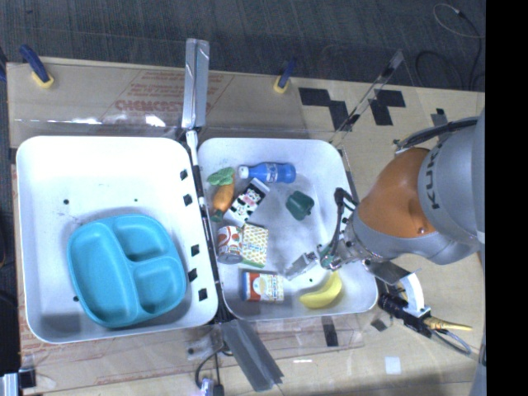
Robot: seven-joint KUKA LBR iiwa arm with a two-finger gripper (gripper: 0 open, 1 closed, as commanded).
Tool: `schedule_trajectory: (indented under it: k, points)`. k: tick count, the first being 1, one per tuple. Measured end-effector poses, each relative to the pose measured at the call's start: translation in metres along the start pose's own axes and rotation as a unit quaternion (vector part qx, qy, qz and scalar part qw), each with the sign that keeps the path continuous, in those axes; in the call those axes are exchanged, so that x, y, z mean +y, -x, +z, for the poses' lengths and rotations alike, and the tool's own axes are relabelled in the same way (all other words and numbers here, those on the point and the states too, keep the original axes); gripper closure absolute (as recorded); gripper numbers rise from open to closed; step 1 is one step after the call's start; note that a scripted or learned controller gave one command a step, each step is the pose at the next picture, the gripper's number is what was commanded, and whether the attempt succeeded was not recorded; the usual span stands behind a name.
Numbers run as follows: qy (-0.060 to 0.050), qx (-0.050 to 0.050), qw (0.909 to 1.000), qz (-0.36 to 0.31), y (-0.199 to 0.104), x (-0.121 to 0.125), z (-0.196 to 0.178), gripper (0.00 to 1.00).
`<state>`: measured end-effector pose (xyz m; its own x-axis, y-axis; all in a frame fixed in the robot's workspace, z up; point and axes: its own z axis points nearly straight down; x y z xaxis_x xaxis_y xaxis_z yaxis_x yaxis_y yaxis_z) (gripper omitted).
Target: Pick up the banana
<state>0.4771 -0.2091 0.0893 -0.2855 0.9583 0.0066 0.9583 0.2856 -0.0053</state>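
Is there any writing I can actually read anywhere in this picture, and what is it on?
"KU": grey arm, letters cut off at the view's edge.
Red print on the cardboard behind the bins: too blurred to read.
Blue bottle label: too small.
Carton and patterned packets: printing too small to read.

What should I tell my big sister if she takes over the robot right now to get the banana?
Tool: low inside the right bin, just above and left of the banana; nothing shows between its fingers, and I cannot tell whether they are open or shut.
Banana: lying flat in the right bin's near right corner, beside the small red and white carton.
Also in that bin: a blue bottle, a green cup, a carrot and small boxes. The left bin holds a blue divided tray.
Done: the arm has reached the banana's area.
Left: grip the banana and lift it.
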Motion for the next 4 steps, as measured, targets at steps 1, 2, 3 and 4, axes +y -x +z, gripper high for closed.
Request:
schedule_trajectory:
  k: [1,2,3,4]
  points:
    - [0.000,0.000,0.9999,-0.016,0.0001,-0.0001,0.0000,0.00]
    - [-0.002,0.002,0.9998,-0.019,0.0000,0.0006,-0.0068,1.00]
    - [-0.002,0.002,0.9998,-0.019,0.0000,0.0005,-0.0068,0.00]
    - [0.000,0.000,0.9993,-0.038,0.0000,0.0003,-0.0002,0.00]
